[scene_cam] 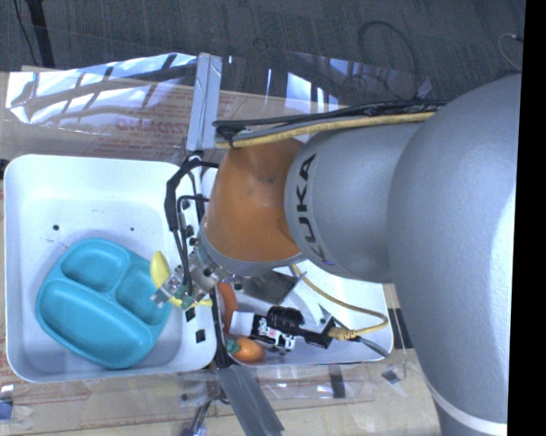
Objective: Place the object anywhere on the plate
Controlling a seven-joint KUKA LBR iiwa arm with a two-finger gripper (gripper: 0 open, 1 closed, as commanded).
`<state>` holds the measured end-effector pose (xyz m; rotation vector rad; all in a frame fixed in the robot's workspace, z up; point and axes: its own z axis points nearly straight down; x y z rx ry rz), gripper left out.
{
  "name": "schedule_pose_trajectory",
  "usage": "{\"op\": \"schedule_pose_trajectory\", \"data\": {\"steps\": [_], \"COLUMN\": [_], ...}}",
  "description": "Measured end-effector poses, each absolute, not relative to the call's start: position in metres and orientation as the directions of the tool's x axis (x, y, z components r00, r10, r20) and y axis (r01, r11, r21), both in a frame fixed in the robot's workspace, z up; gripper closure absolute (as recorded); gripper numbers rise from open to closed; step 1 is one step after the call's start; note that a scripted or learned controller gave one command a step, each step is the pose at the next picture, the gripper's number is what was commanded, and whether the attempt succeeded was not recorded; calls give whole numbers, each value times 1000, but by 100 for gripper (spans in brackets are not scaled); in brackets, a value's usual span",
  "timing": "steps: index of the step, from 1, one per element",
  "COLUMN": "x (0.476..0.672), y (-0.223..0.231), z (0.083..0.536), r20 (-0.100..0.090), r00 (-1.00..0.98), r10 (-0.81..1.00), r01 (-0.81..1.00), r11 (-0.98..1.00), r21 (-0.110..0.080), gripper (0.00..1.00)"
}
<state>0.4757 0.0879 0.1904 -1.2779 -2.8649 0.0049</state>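
Step in hand: carry to the plate (97, 309). The fingers (172, 294) hold the yellow object (160, 269) at the plate's 3 o'clock rim. Next: move toward 9 o'clock, lower, release.

We see plate (97, 309) in left bin (39, 193) | gripper (181, 294) at plate's right edge | carrot (246, 350) in right bin (376, 339)

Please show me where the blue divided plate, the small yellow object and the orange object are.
Blue divided plastic plate (92, 318): camera view, floor of its largest compartment.
Small yellow object (160, 268): camera view, its upper body, by the plate's right rim.
Orange rounded object (246, 350): camera view, its middle.
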Motion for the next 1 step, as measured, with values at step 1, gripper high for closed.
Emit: {"op": "schedule_pose_trajectory", "data": {"steps": [1], "x": [476], "y": [88], "z": [190], "r20": [3], "r00": [-668], "r10": [745], "r01": [745], "r11": [668], "r21": [-4], "gripper": [0]}}
